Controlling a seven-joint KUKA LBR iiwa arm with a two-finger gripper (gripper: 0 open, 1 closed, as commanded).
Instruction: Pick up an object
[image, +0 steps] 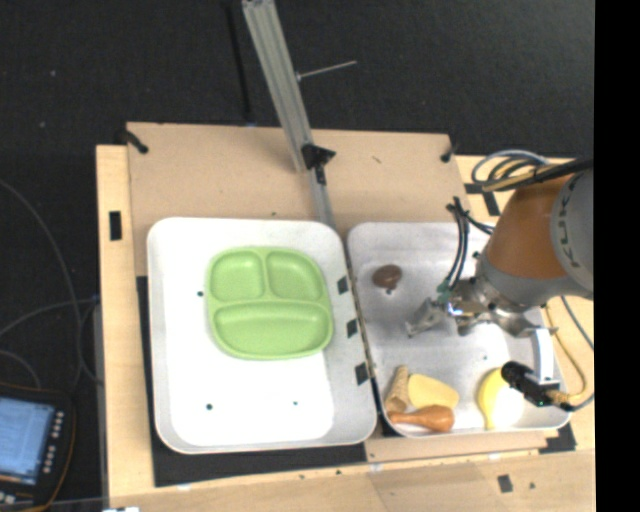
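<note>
In the right bin (420, 245) a small brown round object (387, 276) lies near the far left corner. Along the bin's near edge lie a tan stick-shaped piece (398, 385), a yellow wedge (432, 390), an orange carrot-like piece (425, 419) and a yellow banana-like object (491, 396). My gripper (425, 318) hangs over the middle of the right bin, pointing left, below and to the right of the brown object. Its fingers look spread with nothing between them.
The left bin (180, 400) holds a green divided plate (268, 302). A slanted metal pole (285, 85) rises from behind the bins. The arm's orange band (525, 235) and cables occupy the right bin's right side.
</note>
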